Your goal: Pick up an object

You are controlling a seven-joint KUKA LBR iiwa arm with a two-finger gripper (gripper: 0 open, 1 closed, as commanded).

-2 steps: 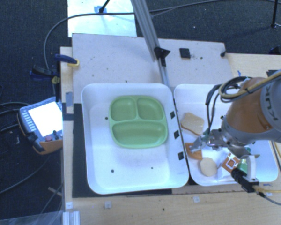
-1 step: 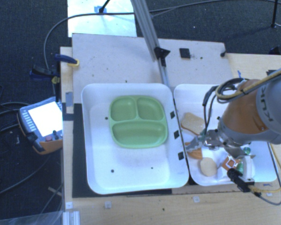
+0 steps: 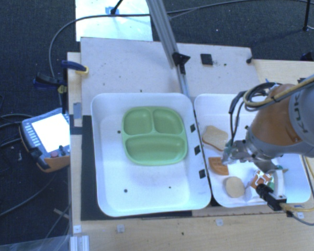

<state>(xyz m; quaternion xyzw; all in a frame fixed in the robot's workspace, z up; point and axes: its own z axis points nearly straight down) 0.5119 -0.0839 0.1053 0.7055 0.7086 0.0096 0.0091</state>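
Gripper (image 3: 227, 155): low inside the right bin (image 3: 303, 192), at the end of the grey arm (image 3: 282, 127) with its orange band, which enters from the right. Tip sits just beside the orange piece, between it and the toast slice. Whether the tool is open or closed, and whether it has hold of anything, cannot be told from this angle.

Right bin, contents:
- Toast slice (image 3: 215, 136), pale tan, near the bin's left wall, upper part.
- Orange piece (image 3: 217, 166), small, flat-looking, just below the gripper tip.
- Round beige piece (image 3: 234, 186), bun-like, near the front wall, close to the orange piece but apart from it.
- Small multicoloured item (image 3: 264, 180), orange, white and green, right of the round piece; exact kind unclear.

Left bin (image 3: 146, 197), contents:
- Green divided plate (image 3: 154, 135), three compartments, lying flat toward the bin's back half.

Off the bench, left: handheld pendant (image 3: 46, 138) with a lit screen, lying on the dark floor among cables.
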